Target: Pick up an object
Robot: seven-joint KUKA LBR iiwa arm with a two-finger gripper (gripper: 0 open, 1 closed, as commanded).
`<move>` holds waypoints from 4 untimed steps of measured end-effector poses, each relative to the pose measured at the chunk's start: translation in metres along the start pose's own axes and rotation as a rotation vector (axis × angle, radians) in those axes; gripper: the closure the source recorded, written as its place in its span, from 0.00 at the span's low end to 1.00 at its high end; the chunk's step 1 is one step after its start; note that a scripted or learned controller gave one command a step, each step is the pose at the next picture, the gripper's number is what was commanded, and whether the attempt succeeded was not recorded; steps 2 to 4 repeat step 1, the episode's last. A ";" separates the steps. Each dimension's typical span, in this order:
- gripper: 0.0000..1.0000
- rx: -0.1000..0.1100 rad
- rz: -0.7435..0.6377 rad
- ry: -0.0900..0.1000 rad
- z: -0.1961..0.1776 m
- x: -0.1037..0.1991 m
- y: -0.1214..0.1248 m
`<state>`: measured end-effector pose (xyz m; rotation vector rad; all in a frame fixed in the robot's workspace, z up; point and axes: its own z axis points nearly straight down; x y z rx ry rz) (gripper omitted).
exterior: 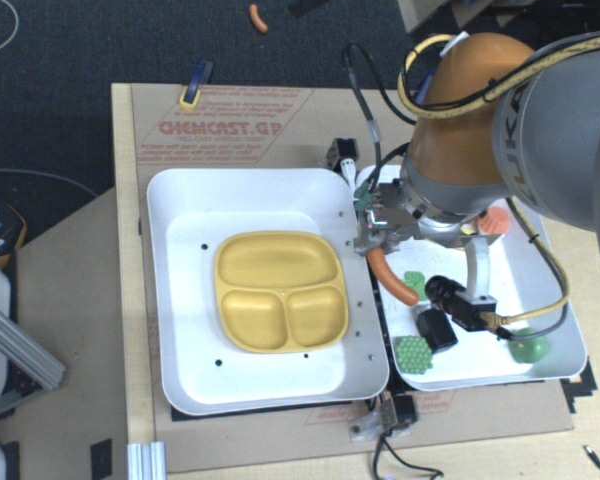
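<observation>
My gripper point(384, 234) hangs low over the left side of the right bin point(555, 298), mostly hidden under the wrist and the orange-banded arm. Just below it an orange carrot-like piece point(395, 276) lies slanted along the bin's left wall. A small green piece point(416, 281) sits beside it. A knobbly green object point(412, 352) rests at the front left of that bin, and a green ball point(529, 348) at the front right. A salmon-pink object point(495, 220) peeks out behind the arm. Nothing shows as held.
The left bin point(180, 268) bears a yellow divided plate point(279, 290) in its middle. The wall between the two bins runs right under the gripper. Cables loop above the arm at the back.
</observation>
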<state>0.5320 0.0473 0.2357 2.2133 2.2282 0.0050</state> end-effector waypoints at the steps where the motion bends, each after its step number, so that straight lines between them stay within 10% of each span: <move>1: 1.00 0.007 0.004 -0.001 0.021 0.021 0.005; 4: 1.00 0.007 0.004 -0.001 0.021 0.021 0.005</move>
